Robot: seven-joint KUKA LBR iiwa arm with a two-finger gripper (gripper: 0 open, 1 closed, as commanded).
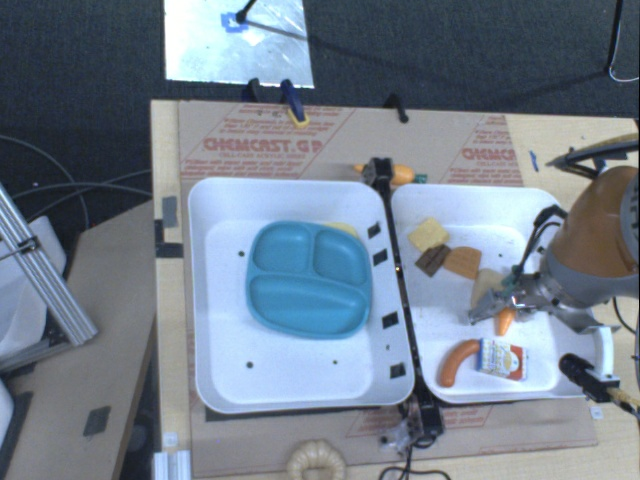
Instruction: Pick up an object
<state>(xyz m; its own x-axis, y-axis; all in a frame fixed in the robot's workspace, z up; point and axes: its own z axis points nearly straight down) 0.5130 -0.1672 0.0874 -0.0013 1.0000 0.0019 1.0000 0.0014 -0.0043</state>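
Carrot (505,320) at tool (497,308) tip, seemingly between fingers; unclear.

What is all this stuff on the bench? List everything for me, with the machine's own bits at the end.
White bins: two, side by side; left bin, right bin.
Divided plate: one, blue, in left bin.
Sausage: one, orange-red, right bin, near front.
Small packet: one, white with red, beside the sausage.
Food pieces: a few, yellow, brown and tan, back of right bin.
Small orange piece: one, at the gripper.
Board: one, printed cardboard, under the bins.
Arm: one, grey and orange, from right.
Gripper: one, low over right bin.
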